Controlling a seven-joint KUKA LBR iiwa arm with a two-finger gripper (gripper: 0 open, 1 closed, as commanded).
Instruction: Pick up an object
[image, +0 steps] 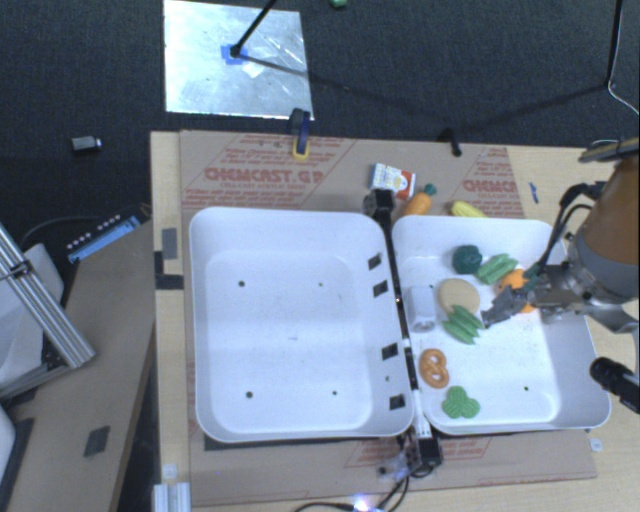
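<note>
A: White shallow plastic bins, two of them side by side on the cardboard-covered bench. Left bin, right bin. All the loose stuff in the bins is in the right bin.

B: What's in it?

A: Dark green round lump near the back. Light green ridged piece just beside it on the right. Tan round disc like a bun in the middle, a green leafy piece touching its front edge. White translucent block left of the bun, near the divider. Orange pretzel-shaped ring further forward, and a green clover-shaped piece near the front wall.

B: Gripper?

A: Two-finger gripper comes in from the right, low over the right bin, tips pointing left toward the bun and leafy piece. Small orange object sits right at the fingers' upper side. Can't tell if it's pinched or just next to them; finger spacing unreadable at this angle.

B: Outside the bins?

A: Orange carrot-like toy, yellow banana-like toy and a small white-and-red carton on the bench behind the right bin. Yellow-handled clamp at the back edge.
</note>
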